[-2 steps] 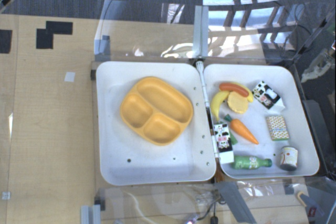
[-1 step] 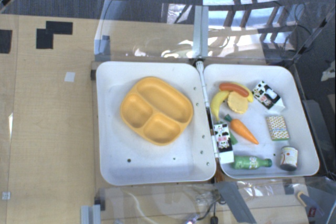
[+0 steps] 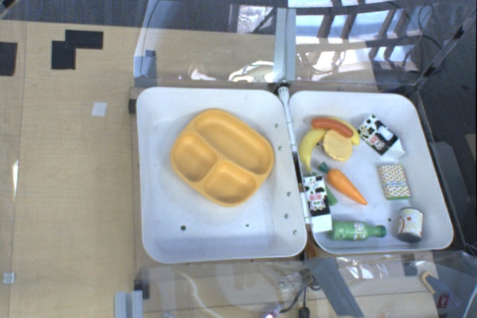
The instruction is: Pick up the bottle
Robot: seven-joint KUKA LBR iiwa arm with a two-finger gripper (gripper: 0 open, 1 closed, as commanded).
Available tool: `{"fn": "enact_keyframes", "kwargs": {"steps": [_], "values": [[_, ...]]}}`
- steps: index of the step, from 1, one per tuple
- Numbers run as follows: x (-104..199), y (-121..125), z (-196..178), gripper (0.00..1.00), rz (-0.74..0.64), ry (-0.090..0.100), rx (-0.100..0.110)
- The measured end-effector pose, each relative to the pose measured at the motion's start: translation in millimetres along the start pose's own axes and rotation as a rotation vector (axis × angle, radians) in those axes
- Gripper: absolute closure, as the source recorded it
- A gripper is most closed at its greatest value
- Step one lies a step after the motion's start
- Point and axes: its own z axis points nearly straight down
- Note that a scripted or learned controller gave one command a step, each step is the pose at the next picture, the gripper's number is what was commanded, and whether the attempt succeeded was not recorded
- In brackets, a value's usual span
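Observation:
A green bottle (image 3: pixel 357 231) lies on its side near the front edge of the right bin (image 3: pixel 417 115), its cap pointing right. Just to its left a black-and-white milk carton (image 3: pixel 317 200) lies flat, and a small can (image 3: pixel 409 224) stands to its right.
The right bin also holds a carrot (image 3: pixel 347 186), a banana (image 3: pixel 309 147), a hot dog (image 3: pixel 333 126), a yellow round piece (image 3: pixel 337 148), a second cow-print carton (image 3: pixel 378 135) and a cracker box (image 3: pixel 393 181). A yellow divided plate (image 3: pixel 221 156) sits in the left bin (image 3: pixel 160 234).

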Motion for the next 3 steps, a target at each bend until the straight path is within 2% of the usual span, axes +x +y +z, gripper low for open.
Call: {"fn": "enact_keyframes", "kwargs": {"steps": [1, 2, 3], "values": [[0, 0, 0, 0.00, 0.000, 0.000, 0.000], [2, 0, -10, 1.00, -0.010, 0.000, -0.001], [3, 0, -21, 1.00, -0.020, 0.000, -0.002]]}}
